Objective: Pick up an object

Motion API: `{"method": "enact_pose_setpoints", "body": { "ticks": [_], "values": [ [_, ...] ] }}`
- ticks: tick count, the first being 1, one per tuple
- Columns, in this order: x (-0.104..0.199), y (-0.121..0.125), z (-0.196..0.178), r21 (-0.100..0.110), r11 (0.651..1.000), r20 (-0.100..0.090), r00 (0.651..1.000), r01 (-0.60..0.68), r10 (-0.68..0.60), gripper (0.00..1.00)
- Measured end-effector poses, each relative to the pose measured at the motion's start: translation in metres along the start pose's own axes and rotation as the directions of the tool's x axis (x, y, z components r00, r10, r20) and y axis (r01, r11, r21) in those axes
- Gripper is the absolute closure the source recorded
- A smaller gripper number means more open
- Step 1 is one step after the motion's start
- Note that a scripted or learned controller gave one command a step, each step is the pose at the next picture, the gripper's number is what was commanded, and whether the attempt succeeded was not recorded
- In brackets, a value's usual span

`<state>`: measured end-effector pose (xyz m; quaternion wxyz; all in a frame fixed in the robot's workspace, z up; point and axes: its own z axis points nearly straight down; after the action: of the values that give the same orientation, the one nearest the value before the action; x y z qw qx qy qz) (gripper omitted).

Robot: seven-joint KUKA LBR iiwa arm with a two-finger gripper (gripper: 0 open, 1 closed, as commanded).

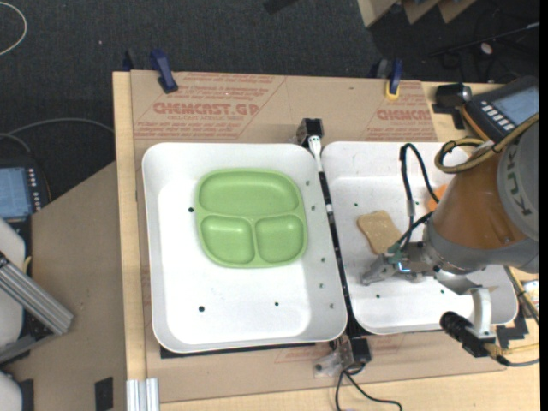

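Arm (488, 212) cut off at right edge, covering much of the right bin (377, 315); pincer (374, 274) tips too blurred to read

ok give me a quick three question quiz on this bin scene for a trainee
1. True or false: the green divided plate lies in the right bin.
2. Which thing lies closest to the gripper? A) the tan flat piece B) the green divided plate C) the blue clamp
3. Fill in: the green divided plate has ___ compartments.

Key: 1 false, it lies in the left bin. 2 A. 3 three.
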<state>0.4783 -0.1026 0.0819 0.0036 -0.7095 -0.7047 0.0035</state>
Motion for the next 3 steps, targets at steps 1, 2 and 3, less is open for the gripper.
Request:
{"method": "enact_pose_setpoints", "body": {
  "ticks": [1,2,3],
  "values": [
    [0.004,0.003,-0.017,-0.012,1.000,0.001,1.000,0.005,-0.005,1.00],
    [-0.003,0.030,-0.002,-0.012,1.000,0.001,1.000,0.008,-0.007,1.00],
    [0.092,0.042,-0.109,-0.021,1.000,-0.002,1.000,0.017,-0.017,1.00]
  ]
}}
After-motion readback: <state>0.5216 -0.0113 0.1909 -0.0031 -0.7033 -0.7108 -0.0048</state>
